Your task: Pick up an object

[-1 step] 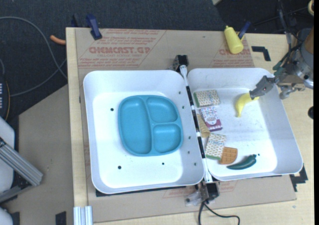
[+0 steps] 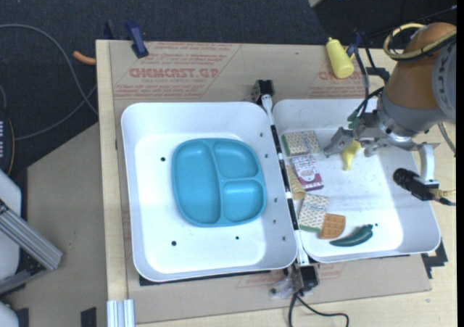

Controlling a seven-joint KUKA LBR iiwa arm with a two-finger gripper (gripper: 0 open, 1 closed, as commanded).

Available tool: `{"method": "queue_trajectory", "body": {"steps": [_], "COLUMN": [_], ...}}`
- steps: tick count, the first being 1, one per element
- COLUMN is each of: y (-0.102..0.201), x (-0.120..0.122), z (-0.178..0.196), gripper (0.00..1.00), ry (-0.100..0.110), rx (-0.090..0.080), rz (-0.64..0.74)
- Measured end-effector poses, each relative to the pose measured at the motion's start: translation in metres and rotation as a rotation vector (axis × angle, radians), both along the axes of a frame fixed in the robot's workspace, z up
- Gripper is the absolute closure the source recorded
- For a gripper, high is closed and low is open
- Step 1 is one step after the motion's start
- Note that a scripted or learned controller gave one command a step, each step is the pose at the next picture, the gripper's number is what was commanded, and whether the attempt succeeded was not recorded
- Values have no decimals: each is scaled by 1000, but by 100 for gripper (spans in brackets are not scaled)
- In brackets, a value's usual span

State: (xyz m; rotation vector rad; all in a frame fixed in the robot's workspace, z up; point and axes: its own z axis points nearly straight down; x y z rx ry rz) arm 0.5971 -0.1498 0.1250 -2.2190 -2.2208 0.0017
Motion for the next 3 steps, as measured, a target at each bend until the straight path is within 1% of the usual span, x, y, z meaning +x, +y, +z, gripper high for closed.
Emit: {"method": "queue_trajectory", "body": {"steps": [1,2,3], "y": [-27,-27,57], "x": [27,28,20], "z": [-41,-30,-36], "gripper": [0,100,100], "ry": [-3,-6,-1], "rx": [-2,-3,1], "rz": [-1,-1,0]}}
